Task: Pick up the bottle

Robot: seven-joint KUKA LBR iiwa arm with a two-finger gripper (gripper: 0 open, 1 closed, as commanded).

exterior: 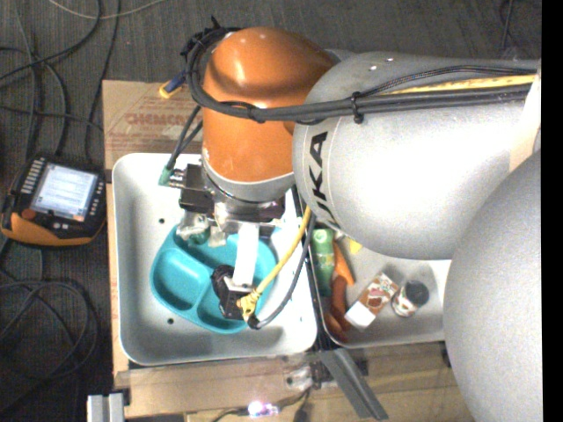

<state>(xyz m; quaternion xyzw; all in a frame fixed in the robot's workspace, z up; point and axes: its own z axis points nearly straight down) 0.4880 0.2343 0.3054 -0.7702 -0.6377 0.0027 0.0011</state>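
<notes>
1. My gripper [211,227] hangs over the left bin [132,262], above the far rim of the teal divided dish [180,275]. My orange band and grey wrist cover most of it.
2. I cannot tell whether my jaws stand wide or narrow, because my own wrist hides them.
3. The bottle [323,249] is green and lies in the right bin [396,331], close against that bin's left wall and partly under my arm. The walls of both bins lie between it and my gripper.
4. A long orange thing [339,280] lies just beside the bottle on its right, running toward the bin's near edge.
5. A white block [359,315] sits near the right bin's near-left corner, just beside the orange thing's end.
6. A small brown-and-red item [380,293] and a dark round one [413,295] lie side by side toward the same near edge.
7. The teal dish sits toward the left bin's near edge and right wall.
</notes>
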